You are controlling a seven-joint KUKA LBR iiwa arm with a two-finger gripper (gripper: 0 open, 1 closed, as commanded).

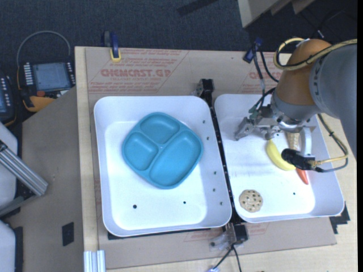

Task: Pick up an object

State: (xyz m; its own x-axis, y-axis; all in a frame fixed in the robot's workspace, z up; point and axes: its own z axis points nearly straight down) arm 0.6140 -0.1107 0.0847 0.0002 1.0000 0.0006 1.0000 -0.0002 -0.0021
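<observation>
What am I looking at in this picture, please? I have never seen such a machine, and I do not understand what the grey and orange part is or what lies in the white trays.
One camera looks down at a slant on a bench. The grey and orange part is a robot arm reaching in from the right. Its gripper hangs low over the right white bin; nothing visible is held. That bin holds a banana, a small orange-red piece, perhaps a carrot, and a cookie. The left white bin holds a blue divided plate. The job is to pick up one object.
</observation>
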